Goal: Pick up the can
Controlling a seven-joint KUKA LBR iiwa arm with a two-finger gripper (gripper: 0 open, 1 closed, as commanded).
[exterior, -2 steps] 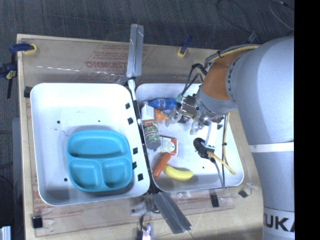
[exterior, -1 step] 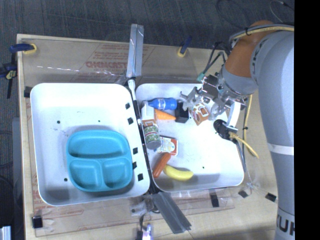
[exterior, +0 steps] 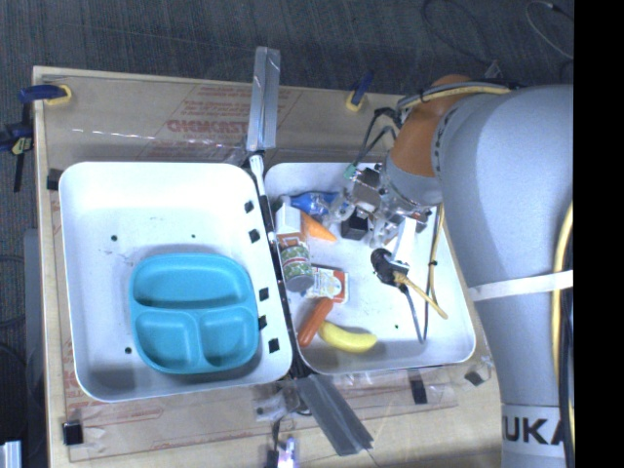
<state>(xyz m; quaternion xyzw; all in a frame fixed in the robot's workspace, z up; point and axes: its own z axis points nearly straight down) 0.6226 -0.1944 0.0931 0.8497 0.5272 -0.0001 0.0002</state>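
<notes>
Camera view puts our gripper [exterior: 363,206] near the right bin's [exterior: 450,330] back, grip state unreadable; the can [exterior: 294,262] lies left and nearer, against the divider, long axis along it.

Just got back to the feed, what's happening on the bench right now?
The arm's hand hangs over the back of the right bin, among the clutter there. The can lies at that bin's left wall, apart from the hand, so it is not picked up yet. Near the can are a carrot, a banana and a small packet. The left bin holds a blue divided tray.
</notes>
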